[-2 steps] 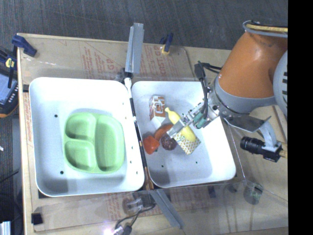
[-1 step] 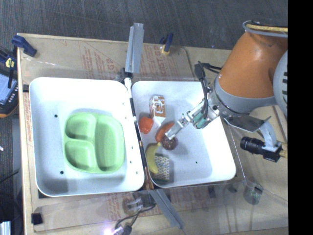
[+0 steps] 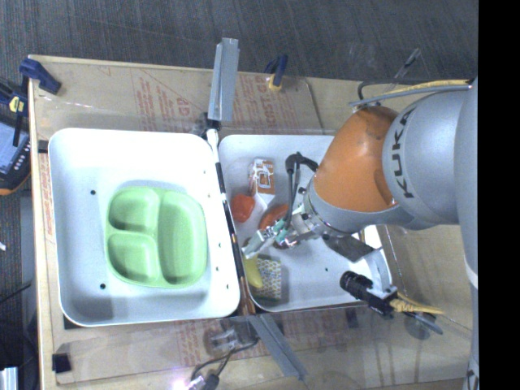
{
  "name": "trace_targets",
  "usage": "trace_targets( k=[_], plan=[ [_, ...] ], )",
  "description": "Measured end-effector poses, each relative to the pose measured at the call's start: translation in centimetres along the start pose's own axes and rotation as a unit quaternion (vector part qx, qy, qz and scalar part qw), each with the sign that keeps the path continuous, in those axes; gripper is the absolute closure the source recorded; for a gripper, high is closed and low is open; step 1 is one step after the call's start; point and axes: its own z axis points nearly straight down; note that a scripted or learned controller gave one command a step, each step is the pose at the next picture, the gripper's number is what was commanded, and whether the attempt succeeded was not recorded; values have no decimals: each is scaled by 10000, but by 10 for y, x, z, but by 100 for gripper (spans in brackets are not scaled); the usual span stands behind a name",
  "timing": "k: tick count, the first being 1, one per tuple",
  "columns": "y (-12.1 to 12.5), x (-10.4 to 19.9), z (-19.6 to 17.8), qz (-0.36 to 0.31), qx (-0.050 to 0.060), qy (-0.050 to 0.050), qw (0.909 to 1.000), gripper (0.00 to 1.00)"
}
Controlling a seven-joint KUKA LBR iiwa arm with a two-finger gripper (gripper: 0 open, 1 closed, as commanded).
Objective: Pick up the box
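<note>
Brown board covers the tabletop [image 3: 146, 96], which carries two shallow white bins side by side. The grey arm [image 3: 431, 161] with its orange band reaches in from the right and hangs low over the right bin [image 3: 325, 291]. The left bin [image 3: 73, 218] holds a green divided tray [image 3: 156, 236] lying flat near its middle.

In the right bin, the box [image 3: 262, 177], small, white and orange, lies toward the far wall, apart from the other things. A red-orange round item [image 3: 243, 208] sits just beside the dividing wall, and a yellow meshed item [image 3: 266, 276] lies near the front corner.

The hand [image 3: 276, 238] points toward the dividing wall, low between the red item and the yellow one; whether it is open or closed I cannot tell, and nothing is seen gripped in it.

By my judgement this is the approach step, with the box not yet taken. The next move calls for shifting the hand toward the far wall, centring over the box, and descending clear of the red item.
</note>
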Motion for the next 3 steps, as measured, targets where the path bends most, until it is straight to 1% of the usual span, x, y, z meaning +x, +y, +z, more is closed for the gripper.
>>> trace_targets(
  k=[1,2,3],
  plan=[
    [43,-38,78,1279,-3,-4,9918,0],
    [34,-144,21,300,-21,-6,9995,0],
    [32,-75,24,414,-5,3,9991,0]
  ],
)
